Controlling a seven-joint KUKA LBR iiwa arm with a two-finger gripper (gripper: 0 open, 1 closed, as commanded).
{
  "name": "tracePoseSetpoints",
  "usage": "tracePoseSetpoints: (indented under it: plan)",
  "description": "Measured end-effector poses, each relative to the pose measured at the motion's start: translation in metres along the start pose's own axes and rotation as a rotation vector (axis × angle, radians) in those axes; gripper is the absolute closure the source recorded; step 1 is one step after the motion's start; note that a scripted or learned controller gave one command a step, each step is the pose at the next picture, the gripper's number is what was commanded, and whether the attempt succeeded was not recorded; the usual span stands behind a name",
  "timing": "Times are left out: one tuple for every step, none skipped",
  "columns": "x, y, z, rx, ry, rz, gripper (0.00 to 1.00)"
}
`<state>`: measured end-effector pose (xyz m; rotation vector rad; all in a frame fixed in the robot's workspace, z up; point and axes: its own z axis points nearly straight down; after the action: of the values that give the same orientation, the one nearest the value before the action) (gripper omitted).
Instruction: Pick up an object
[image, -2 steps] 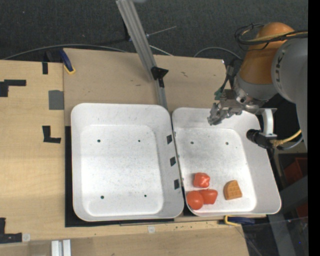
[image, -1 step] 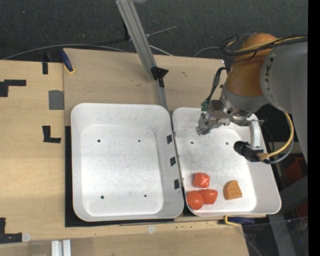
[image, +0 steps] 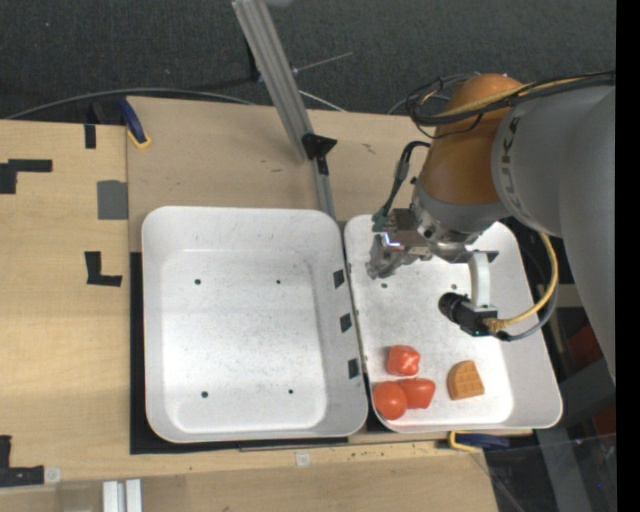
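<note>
Gripper (image: 383, 262) sits over the right bin (image: 530, 400), near its left wall toward the far end. Jaws too blurred here, can't tell their state; nothing seen between them. Targets cluster at the near edge: red pieces (image: 403, 360), (image: 391, 400) and a tan block (image: 465, 380), all well nearer than the gripper. Left bin (image: 160, 300) alongside.

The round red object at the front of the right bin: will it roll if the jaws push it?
Probably a little. The round red object looks smooth and rounded, so it may slip or roll. It touches another red piece and sits near the bin's front wall, which should stop it soon. It seems small and light.
</note>
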<state>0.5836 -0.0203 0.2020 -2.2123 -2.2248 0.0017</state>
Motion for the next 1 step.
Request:
tracePoseSetpoints:
  plan:
    - [0.0493, -0.0356, -0.0103, 0.0, 0.0, -0.001, 1.0]
